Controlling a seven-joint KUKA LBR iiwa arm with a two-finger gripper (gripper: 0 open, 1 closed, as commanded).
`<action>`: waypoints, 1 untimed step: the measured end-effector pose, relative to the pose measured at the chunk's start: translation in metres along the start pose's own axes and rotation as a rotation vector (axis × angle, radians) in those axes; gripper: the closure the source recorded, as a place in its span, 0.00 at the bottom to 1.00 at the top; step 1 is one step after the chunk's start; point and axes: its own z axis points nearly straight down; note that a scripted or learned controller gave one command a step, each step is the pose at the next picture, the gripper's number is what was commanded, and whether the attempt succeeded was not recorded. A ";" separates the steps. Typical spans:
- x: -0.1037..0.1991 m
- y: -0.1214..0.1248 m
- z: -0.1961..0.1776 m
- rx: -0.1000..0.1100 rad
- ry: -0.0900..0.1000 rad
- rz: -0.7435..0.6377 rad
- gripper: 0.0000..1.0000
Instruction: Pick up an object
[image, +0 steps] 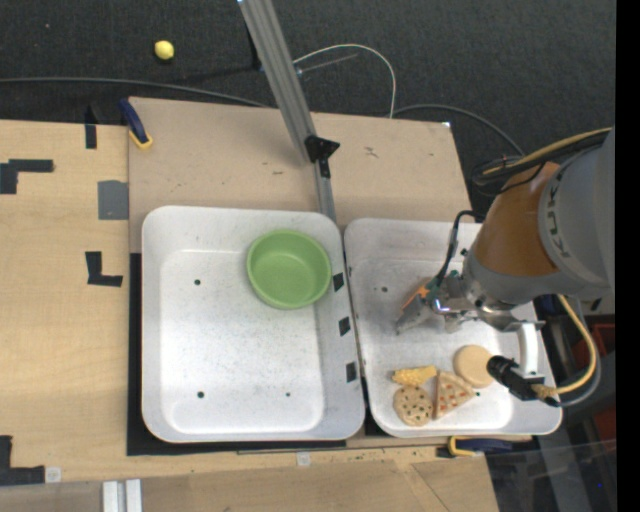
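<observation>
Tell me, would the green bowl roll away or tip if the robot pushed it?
Probably not. The green bowl sits upright, mouth up, on the flat floor of the left bin, so it would likely slide. It looks like thin plastic, so probably light and stiff.

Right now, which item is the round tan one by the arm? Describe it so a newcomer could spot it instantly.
Start at the right bin, the one the grey arm reaches into. Go to its near right corner, where a small cluster of food-like pieces lies. The tan disc is the rightmost of them: plain, smooth and round, unlike the speckled cookie, the pizza-like wedge and the yellow piece beside it.
</observation>
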 end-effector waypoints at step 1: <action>0.000 0.001 -0.012 -0.003 0.000 -0.001 1.00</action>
